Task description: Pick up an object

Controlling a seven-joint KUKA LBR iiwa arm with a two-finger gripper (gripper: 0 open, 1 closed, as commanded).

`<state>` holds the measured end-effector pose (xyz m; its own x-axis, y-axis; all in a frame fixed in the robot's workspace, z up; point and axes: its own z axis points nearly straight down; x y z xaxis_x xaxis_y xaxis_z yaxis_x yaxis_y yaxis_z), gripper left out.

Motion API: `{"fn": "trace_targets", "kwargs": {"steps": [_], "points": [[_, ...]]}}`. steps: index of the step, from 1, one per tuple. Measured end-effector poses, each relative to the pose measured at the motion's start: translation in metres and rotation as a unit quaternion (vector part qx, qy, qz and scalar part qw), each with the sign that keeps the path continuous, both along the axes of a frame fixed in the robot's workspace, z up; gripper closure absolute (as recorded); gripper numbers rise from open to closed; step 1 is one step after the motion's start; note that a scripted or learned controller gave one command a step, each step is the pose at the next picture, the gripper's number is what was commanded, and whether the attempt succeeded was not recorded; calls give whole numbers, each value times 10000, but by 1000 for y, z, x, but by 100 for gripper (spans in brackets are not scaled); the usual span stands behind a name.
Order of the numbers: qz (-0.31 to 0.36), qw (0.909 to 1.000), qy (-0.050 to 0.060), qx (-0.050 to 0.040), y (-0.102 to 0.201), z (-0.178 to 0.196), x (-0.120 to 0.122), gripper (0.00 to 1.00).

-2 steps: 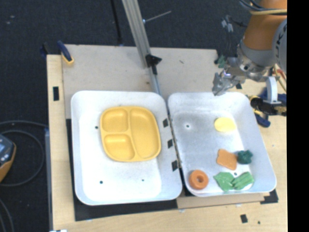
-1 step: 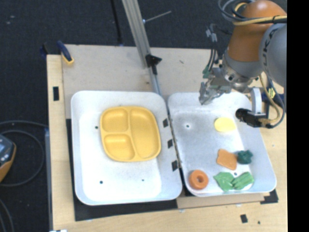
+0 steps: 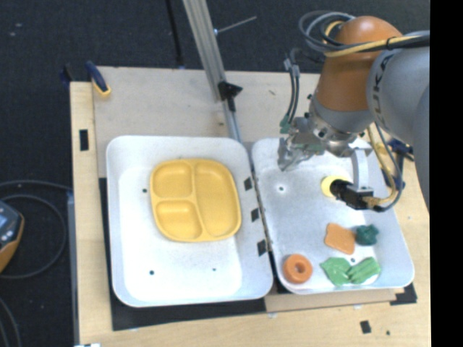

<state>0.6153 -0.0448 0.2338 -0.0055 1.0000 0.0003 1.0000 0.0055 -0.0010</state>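
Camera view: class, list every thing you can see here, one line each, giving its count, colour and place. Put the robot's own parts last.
Left bin: one, white, on the bench.
Right bin: one, white, beside the left bin.
Divided plate: one, yellow, middle of the left bin.
Ring: one, orange, right bin, near edge.
Wedge piece: one, orange, right bin, just beyond the green pieces.
Small lump: one, dark green, right of the wedge piece.
Green pieces: seemingly two, light green, right bin's near right corner.
Bench: one, pale wood, under both bins.
Arm: one, grey with orange band, from the right.
Gripper: one, grey, over the right bin's far left corner.
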Motion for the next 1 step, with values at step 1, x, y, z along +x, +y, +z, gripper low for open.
{"fn": "trace_targets", "kwargs": {"steps": [1], "points": [[-2,10000,3,1,35,-3,-30,100]]}}
